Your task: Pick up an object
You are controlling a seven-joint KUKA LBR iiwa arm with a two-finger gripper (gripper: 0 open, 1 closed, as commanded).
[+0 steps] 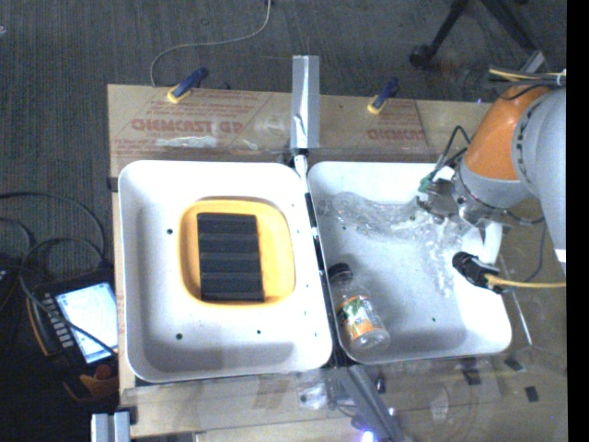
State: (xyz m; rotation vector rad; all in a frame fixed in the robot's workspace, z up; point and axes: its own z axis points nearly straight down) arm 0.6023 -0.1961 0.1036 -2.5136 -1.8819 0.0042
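Two white bins (pixel 138 274) set side by side, one yellow tray with a black ridged insert (pixel 236 251), one clear bottle with a black cap (pixel 357 313), one crumpled clear plastic piece (pixel 386 217), two blue-and-yellow clamps (pixel 187 84) counted.

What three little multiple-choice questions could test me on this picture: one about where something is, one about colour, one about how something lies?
1. Where is the yellow tray with the black ribbed insert?
A. Left white bin
B. Right white bin
C. On the floor

2. What colour are the two clamp handles on the bench's far edge?
A. Red
B. Blue
C. White

3. How is the small clear plastic bottle with a black cap placed?
A. Standing upright
B. Held in the claw
C. Lying on its side

Answers: 1 A, it sits in the middle of the left white bin. 2 B, both handles look blue with yellow tips. 3 C, it lies flat in the right white bin.
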